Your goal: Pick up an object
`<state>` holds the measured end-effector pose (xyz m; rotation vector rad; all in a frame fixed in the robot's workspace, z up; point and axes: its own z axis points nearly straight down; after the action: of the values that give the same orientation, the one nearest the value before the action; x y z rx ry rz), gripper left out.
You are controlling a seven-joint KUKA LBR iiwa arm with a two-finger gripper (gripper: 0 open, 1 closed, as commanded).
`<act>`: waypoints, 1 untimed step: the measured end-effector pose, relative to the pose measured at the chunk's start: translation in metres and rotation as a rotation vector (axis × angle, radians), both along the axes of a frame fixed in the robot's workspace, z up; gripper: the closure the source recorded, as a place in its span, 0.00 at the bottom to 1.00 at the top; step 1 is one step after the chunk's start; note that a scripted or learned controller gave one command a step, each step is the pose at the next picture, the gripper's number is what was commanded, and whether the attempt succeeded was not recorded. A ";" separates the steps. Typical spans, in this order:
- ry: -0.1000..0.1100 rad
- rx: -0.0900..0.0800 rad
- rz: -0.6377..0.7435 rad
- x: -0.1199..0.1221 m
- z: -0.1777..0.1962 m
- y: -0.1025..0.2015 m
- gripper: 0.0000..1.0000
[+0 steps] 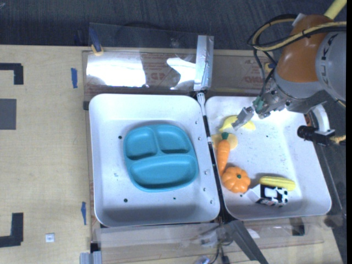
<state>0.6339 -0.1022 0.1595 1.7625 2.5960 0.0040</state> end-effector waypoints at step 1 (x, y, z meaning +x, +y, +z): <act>0.006 0.000 -0.016 0.034 -0.071 -0.006 0.00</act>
<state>0.6675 -0.1082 0.0889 1.7855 2.5862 -0.0013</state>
